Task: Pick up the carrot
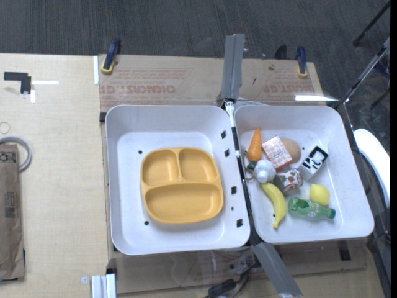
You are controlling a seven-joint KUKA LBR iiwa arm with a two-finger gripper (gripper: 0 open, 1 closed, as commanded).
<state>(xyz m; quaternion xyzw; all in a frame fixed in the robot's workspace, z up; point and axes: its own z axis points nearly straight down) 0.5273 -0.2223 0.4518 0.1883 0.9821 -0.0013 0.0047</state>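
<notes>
In the right bin (363, 219), closest to us, a yellow banana (275, 203) lies next to a green bottle (308, 208) that is on its side. Just behind the bottle sits a yellow lemon (319, 194). A bit farther back there is a small red and white can (290, 180) and a white round thing (265, 172) touching the top of the banana. Behind those are a black and white box (313, 159), a red and white packet (276, 152) and a brown round thing (291, 146) peeking out from under the packet. The carrot (255, 143) lies at the far left of this pile, close to the bin's left wall and just beside the packet. It is bright orange, smooth and shaped like a long cone. Its long side runs from near to far, leaning a tiny bit to the right. The thin tip points away from us, toward the back of the bin, and the fat end points toward us, by the white round thing. Something dark sits at the fat end, too small to make out. The left bin (111, 166) holds a yellow plate (182, 185) with three parts. Farther back, brown cardboard (173, 82) lies behind both bins, with a blue and yellow clamp (111, 54) at its left corner. I cannot tell if the pincer is open or closed.
</notes>
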